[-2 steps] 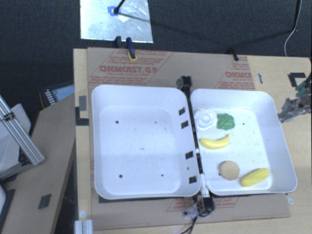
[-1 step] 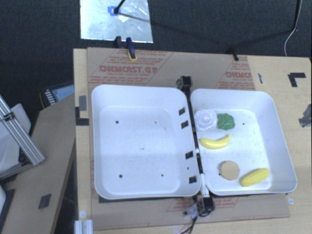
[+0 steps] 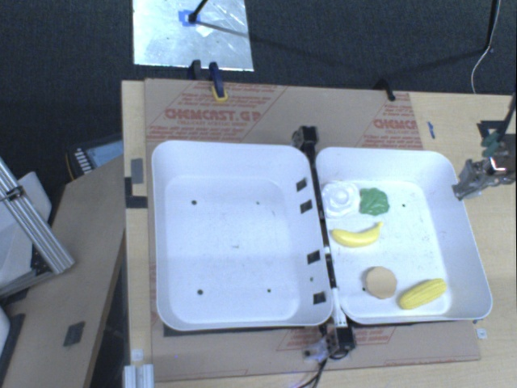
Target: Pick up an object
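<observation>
Camera view: banana (image 3: 356,235) lies well left of the hand (image 3: 482,170) (grip state: can't tell).

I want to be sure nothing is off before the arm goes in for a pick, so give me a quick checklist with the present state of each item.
1. Objects to pick lie in the right bin: ok. A white piece, a green piece, a banana, a tan round piece and a yellow corn cob.
2. Gripper position: ok, at the right bin's right rim, away from the objects.
3. Fingers open: cannot tell.
4. Easy target: ok, the corn cob lies apart from the rest.
5. Crowding: not ok, the white and green pieces touch or nearly touch.
6. Bins seated side by side: ok, the left bin adjoins the right bin.
</observation>
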`<state>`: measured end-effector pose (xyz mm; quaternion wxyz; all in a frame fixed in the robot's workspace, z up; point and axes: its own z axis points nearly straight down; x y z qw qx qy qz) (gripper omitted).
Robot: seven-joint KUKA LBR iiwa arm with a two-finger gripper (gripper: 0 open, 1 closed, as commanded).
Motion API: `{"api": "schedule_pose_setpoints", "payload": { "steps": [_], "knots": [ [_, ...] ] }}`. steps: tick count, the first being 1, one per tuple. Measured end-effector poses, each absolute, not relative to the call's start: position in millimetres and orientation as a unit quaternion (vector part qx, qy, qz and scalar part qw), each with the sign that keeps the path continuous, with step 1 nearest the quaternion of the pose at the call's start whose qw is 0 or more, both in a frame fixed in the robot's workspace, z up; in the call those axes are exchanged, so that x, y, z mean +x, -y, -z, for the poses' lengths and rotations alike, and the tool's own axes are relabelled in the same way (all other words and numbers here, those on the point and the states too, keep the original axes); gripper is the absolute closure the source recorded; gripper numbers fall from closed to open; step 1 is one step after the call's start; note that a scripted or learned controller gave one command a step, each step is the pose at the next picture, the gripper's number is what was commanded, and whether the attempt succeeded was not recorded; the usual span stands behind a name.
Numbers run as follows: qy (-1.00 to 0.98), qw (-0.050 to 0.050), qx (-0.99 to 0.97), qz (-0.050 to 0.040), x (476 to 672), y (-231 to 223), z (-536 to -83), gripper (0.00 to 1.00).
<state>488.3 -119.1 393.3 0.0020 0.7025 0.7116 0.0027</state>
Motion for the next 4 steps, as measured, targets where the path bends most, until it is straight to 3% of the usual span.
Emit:
{"api": "schedule_pose_setpoints", "payload": {
  "steps": [1,2,3,4],
  "knots": [
    [-0.704,0.001,0.71,0.0015,485.3,211.9,-347.6,1.0],
    [-0.711,0.003,0.703,-0.003,488.2,147.1,-403.9,1.0],
    [-0.713,0.0,0.702,-0.0023,487.8,41.9,-401.6,1.0],
    [-0.706,0.0,0.708,0.0007,486.7,82.4,-348.4,1.0]
  ]
}}
